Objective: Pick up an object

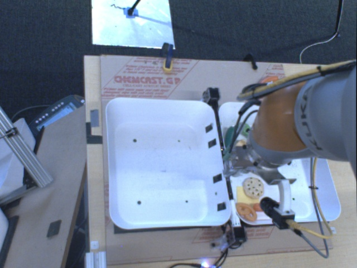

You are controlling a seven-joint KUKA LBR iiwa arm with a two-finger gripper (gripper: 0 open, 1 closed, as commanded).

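Arm [295, 121] reaches in from the right and hangs over the right bin [329, 205], hiding most of it. Jaws sit under the wrist; can't tell their state. Objects lie near the right bin's front-left corner: a round tan disc with dark spots [252, 187], a yellow piece [242, 194] just beside it, an orange piece [247, 211] below. Something green [231, 134] peeks out by the divider, partly hidden. Left bin [162, 161] sits alongside on the table [92, 177].
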